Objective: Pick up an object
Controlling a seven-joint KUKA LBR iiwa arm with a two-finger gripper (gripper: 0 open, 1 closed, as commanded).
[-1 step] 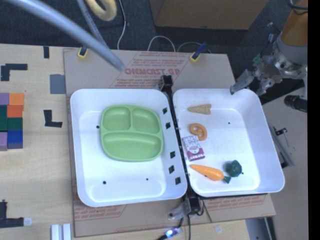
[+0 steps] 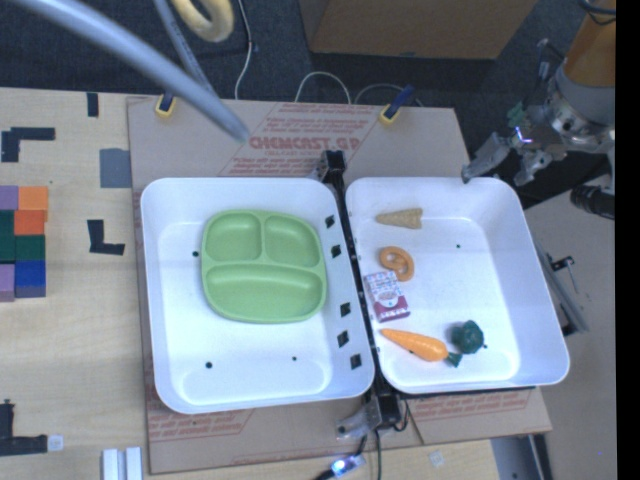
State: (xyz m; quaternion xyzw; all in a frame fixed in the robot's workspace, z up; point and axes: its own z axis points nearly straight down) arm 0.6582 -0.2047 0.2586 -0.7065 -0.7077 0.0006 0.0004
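2 shallow white bins sit side by side on the surface, on a sheet of printed cardboard [image 2: 300, 138]. The left bin [image 2: 170, 368] holds 1 green divided plate [image 2: 265, 267] with 3 compartments, lying flat near the bin's middle and toward its far side.

The right bin [image 2: 510, 268] holds 5 small items, all in its left half:
- a tan cone-shaped piece [image 2: 400, 218] lying on its side near the far wall;
- a brown pretzel [image 2: 396, 261] just below it, apart from it;
- a small pink-and-white packet [image 2: 385, 296] lying flat, near the pretzel, close to the divider between the bins;
- an orange carrot [image 2: 415, 344] lying at a slant toward the near wall;
- a dark green lumpy piece [image 2: 466, 336] just beside the carrot's right end; whether they touch cannot be told.

The arm [image 2: 590, 58] stands at the upper right, outside the right bin. The jaws [image 2: 500, 163] hang above the bin's far right corner, well apart from all 5 items. Nothing lies between them. Whether they are released or clenched cannot be told; the parts there are dark and cluttered.

Coloured blocks [image 2: 25, 243] are stacked at the far left edge of the surface.
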